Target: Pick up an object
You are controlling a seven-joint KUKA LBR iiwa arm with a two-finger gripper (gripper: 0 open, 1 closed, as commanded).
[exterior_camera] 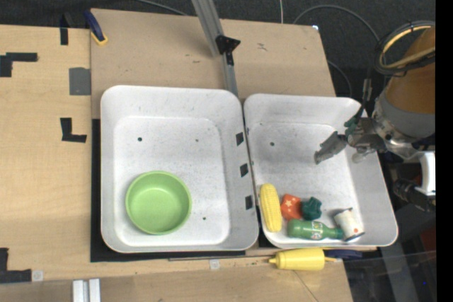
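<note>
Corn (270,206), the nearest candidate, lies in the right bin (368,223), beside the tomato (289,206) and green bottle (312,228). Farther back, we see the claw (338,145) released, holding nothing. We judge that crowding risks a pinch on two items.
</note>
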